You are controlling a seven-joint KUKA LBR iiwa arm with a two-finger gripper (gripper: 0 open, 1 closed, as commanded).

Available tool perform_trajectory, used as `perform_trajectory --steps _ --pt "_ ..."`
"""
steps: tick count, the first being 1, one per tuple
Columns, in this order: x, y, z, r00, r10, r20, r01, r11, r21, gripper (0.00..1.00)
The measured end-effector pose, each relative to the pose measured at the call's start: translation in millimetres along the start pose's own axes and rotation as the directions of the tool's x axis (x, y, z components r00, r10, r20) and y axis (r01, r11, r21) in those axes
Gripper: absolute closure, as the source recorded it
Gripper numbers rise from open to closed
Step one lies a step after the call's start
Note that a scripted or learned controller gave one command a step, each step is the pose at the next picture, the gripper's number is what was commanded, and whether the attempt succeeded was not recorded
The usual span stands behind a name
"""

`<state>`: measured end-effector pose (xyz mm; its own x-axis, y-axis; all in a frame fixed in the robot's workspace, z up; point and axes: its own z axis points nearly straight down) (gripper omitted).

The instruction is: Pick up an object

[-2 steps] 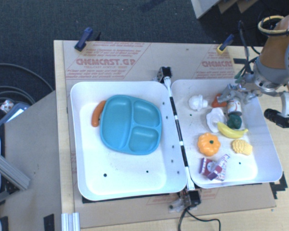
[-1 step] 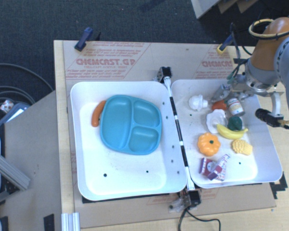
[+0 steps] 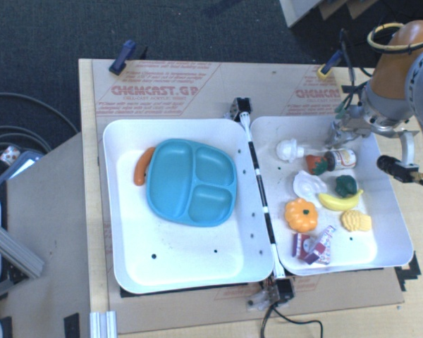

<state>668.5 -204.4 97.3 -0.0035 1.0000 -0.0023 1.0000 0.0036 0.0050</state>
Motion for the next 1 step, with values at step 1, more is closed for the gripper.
perform_trajectory --steps 1 --pt "0.2 -0.1 0.2 1.000 0.000 0.000 0.000 1.000 0.000 0.00"
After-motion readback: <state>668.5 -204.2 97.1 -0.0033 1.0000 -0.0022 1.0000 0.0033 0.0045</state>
